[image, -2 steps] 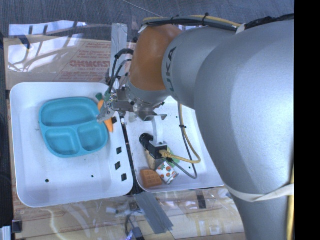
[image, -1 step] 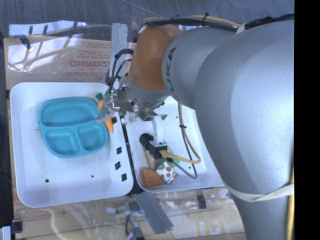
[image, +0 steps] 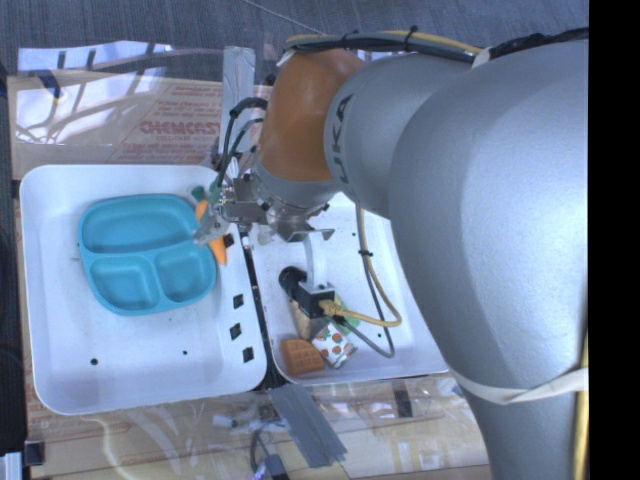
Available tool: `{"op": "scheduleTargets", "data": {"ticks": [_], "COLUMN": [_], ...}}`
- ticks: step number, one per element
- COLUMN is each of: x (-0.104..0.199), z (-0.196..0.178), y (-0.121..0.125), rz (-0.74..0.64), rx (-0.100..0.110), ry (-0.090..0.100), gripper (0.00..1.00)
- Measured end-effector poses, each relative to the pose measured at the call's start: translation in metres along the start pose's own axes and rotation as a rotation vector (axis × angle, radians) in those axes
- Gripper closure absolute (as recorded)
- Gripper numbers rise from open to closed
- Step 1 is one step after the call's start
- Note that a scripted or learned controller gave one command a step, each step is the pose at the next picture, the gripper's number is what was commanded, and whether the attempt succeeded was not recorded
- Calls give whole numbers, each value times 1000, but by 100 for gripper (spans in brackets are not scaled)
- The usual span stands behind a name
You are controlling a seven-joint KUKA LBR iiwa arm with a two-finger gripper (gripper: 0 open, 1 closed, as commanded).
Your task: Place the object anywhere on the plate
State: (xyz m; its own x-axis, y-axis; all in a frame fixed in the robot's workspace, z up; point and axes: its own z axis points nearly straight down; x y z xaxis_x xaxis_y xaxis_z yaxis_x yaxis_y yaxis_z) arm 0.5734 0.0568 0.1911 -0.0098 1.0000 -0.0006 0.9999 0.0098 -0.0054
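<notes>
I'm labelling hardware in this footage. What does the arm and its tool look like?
The arm is bulky, rounded grey metal with an orange band above the wrist. Black and yellow cables run along it. The tool is small, metallic and dark.

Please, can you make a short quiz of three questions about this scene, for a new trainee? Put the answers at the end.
1. True or false: the blue plate lies in the left bin.
2. How many compartments does the plate have? A) two B) three C) four
3. Which bin holds the waffle-like toy?

Key:
1. True.
2. B, three.
3. The right bin, near its front edge. The end effector is beside the plate's right rim, with an orange carrot-like piece showing by it.
</notes>
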Motion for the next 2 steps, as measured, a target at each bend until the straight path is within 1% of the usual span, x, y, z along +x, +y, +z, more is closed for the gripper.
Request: {"op": "scheduleTargets", "data": {"ticks": [2], "x": [0], "z": [0], "y": [0], "rz": [0], "rx": [0], "ry": [0], "gripper": [0]}}
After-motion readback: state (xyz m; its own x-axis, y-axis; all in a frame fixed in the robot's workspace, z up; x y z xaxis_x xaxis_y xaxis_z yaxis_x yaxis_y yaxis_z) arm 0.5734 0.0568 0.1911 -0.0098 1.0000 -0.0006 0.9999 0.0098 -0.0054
